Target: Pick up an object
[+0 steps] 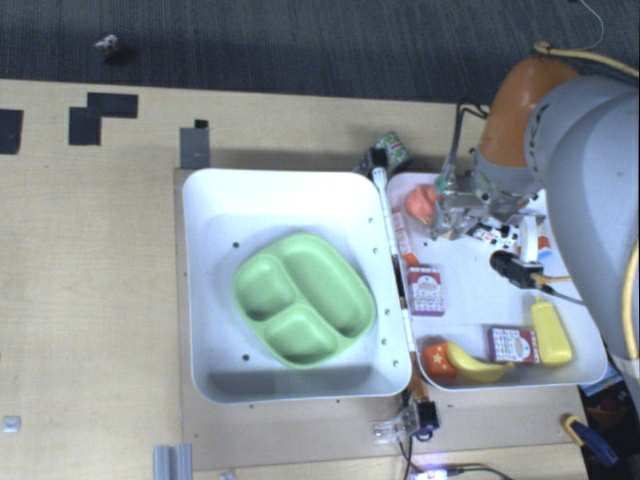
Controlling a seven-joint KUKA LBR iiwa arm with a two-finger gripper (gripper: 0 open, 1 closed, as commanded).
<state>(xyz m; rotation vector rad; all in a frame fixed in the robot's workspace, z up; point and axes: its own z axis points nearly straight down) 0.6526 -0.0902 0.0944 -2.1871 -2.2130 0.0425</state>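
My gripper [452,220] hangs low over the far left part of the right bin [470,268], reaching in under the orange-banded wrist. A salmon-pink lump [420,203] lies just to its left, very close, and I cannot tell if they touch. A small red box [426,290] lies nearer the front, against the bin's left wall. Along the front edge sit a banana [476,364], a red round fruit [436,358], a second red box [511,345] and a yellow block [551,334].
The left bin [215,218] holds a green divided plate [303,298]. Small white and red items [500,234] lie under the wrist. A dark green object [388,152] sits outside the bins at the back.
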